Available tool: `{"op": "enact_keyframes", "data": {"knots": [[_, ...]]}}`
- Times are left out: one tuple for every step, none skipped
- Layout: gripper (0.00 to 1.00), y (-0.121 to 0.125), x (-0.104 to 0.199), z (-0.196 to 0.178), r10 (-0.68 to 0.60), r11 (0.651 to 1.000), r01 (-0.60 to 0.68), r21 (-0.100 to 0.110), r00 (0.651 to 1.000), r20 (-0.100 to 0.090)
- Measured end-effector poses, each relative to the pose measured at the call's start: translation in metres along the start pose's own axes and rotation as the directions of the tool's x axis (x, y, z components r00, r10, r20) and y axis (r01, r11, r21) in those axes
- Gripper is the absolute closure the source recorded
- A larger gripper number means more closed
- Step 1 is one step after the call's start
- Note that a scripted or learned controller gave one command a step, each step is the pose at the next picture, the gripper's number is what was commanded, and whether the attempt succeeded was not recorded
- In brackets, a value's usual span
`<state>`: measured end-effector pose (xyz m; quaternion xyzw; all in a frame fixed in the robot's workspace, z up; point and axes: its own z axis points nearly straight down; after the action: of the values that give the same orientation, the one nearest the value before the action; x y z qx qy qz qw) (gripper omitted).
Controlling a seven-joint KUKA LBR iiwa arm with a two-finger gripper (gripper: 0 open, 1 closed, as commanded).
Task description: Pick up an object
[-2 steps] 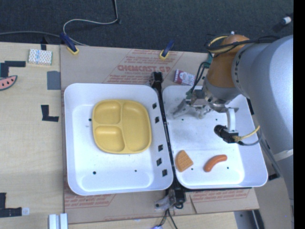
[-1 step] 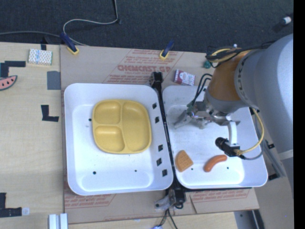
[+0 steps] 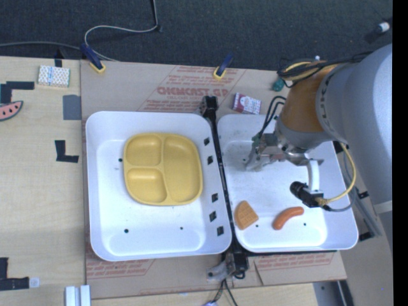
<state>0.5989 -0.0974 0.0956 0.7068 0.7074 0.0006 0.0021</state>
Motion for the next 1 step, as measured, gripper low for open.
{"op": "enact_keyframes", "data": {"knots": [[0.0,-0.0001,0.0001,0.0002,0.0,1.0,0.0,0.0,1.0,0.0]]}}
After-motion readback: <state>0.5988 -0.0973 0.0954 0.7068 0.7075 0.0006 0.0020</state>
